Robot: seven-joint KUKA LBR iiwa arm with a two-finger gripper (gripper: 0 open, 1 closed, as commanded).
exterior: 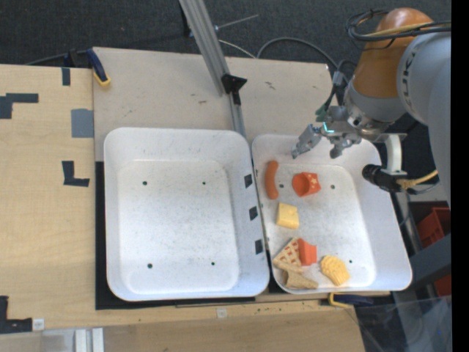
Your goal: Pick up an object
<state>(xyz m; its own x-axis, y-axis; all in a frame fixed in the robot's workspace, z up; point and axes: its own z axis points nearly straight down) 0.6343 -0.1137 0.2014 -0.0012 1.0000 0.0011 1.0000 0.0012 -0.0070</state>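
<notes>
The grey arm [429,72] reaches in from the right, its tool [321,147] hanging open, fingers spread.

- Lighting: even, bright overhead; soft short shadows.
- Mild glare on white bins [179,141], frame centre.
- Focus slightly soft overall; lower right dim.

This is a robotics lab. A grey-and-orange industrial arm [399,64] reaches over a plywood table [44,218] carrying two white bins [176,141], with tape marks [73,173], loose cables [293,46], an aluminium camera post [205,31] and dark carpet [88,9].
</notes>
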